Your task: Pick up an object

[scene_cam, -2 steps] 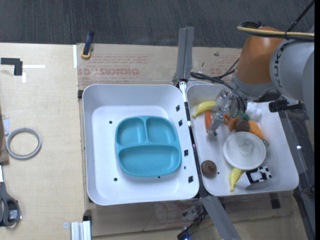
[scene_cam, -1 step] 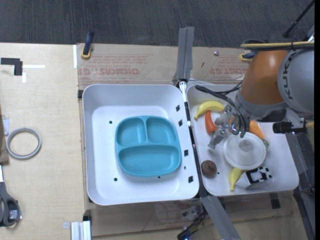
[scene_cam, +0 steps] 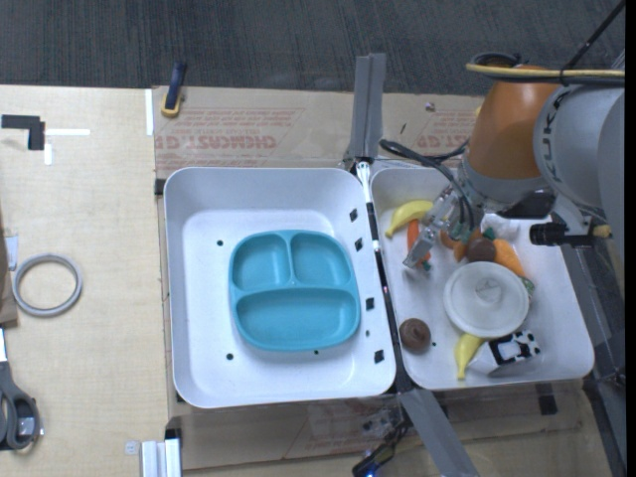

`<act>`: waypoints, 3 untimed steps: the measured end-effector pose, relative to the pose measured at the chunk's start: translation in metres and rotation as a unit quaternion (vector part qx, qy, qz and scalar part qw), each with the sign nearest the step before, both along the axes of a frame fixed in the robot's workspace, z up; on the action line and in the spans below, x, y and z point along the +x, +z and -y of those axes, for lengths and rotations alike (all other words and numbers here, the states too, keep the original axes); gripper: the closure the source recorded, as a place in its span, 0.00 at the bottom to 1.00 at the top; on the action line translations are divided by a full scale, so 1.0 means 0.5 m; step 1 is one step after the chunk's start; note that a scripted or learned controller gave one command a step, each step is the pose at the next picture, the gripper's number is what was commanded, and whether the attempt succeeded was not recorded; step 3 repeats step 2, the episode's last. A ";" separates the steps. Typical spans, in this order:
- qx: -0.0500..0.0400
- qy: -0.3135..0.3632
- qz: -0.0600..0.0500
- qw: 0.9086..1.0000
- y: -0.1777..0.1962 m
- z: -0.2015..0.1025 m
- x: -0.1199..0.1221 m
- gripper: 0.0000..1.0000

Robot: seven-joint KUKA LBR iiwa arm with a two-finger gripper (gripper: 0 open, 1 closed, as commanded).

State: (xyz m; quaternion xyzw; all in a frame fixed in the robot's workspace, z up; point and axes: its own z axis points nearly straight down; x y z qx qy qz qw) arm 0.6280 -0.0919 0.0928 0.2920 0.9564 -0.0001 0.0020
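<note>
A wooden bench (scene_cam: 79,386) carries two white bins on cardboard. The gripper (scene_cam: 421,251) hangs low in the right bin (scene_cam: 576,311) – its fingers slightly apart, gripping nothing – beside a yellow banana (scene_cam: 407,214). The left bin (scene_cam: 194,366) holds a smooth teal divided plate (scene_cam: 294,290).

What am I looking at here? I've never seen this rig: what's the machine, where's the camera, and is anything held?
One camera looks down at a slant on a bench with two white bins. The grey arm, with an orange band, reaches in from the right. Its gripper hangs over the right bin, among a banana, a carrot, a white bowl and a brown ball. The left bin holds a blue plate. Whether anything is held, I cannot tell.
</note>
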 end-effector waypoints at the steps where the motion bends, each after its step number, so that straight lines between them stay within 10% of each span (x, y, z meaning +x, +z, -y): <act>1: -0.001 0.001 0.002 1.000 0.020 0.000 0.002 1.00; 2: 0.000 -0.038 -0.001 0.999 0.261 -0.132 -0.062 1.00; 3: 0.000 -0.038 -0.001 0.999 0.261 -0.132 -0.062 1.00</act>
